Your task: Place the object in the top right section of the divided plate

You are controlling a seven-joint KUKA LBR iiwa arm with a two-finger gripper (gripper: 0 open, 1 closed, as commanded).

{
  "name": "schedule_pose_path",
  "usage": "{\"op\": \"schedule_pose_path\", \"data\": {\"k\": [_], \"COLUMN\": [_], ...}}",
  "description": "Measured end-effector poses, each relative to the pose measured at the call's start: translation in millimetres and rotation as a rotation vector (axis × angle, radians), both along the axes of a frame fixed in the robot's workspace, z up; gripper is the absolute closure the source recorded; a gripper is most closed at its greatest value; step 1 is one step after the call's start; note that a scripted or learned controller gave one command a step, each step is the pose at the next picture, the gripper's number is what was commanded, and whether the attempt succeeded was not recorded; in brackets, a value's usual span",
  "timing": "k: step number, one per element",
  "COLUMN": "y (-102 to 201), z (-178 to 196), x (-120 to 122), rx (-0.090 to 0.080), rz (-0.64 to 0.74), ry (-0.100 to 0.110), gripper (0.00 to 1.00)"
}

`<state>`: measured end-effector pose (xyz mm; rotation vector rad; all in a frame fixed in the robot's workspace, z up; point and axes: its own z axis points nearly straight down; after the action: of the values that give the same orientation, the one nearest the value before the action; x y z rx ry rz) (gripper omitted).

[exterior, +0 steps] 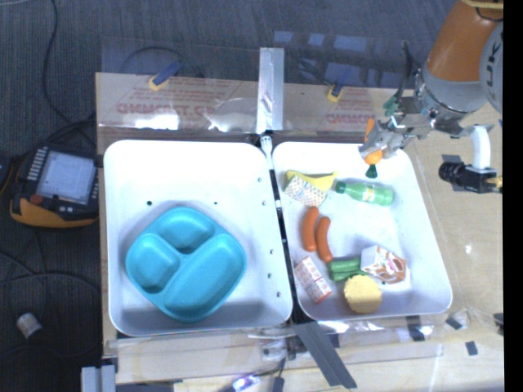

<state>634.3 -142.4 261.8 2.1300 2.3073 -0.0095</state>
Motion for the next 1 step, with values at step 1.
{"op": "schedule_pose_path", "data": {"k": [1], "y": [28.7], "z": [-165.8], "x": [-98.2], "rx": [0.005], "rz": [-0.25], "ry": [0.0], "gripper": [1.0]}}
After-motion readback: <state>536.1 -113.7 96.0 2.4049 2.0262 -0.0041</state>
